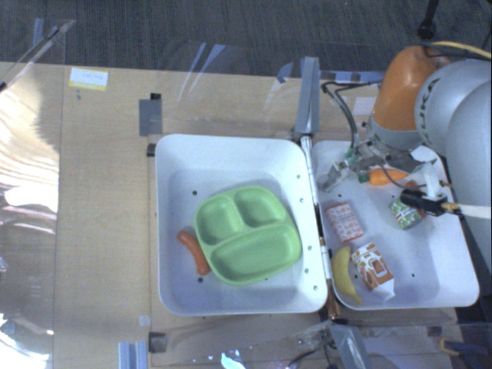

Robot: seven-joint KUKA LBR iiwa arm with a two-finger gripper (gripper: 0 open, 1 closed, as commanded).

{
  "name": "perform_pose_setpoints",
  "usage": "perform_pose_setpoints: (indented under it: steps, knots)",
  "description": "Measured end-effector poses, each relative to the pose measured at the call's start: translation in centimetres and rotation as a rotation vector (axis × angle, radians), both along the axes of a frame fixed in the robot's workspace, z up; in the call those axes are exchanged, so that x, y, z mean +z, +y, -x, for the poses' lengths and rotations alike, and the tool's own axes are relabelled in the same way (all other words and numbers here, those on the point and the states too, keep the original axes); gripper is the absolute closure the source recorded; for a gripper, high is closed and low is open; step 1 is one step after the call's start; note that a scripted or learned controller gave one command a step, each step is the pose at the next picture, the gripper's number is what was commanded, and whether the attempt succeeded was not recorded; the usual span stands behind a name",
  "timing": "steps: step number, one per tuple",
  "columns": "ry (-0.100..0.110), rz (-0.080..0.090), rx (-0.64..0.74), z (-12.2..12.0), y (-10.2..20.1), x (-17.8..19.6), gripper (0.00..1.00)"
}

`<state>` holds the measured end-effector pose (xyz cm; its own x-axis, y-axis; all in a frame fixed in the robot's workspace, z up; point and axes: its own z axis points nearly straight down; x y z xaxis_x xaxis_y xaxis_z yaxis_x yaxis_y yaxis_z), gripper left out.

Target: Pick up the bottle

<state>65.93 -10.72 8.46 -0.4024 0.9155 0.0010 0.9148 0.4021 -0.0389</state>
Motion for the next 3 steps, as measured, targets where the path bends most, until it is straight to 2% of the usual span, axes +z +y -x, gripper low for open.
perform_pose_setpoints:
  steps: [1,2,3]
  knots:
    - [-0.019,-0.012,-0.005,0.5,-0.5,0.0,0.00]
    - [-0.044,-0.013,-0.002,3.0,0.5,0.2,0.00]
    - [-0.054,-0.013,0.000,2.7,0.7,1.5,1.00]
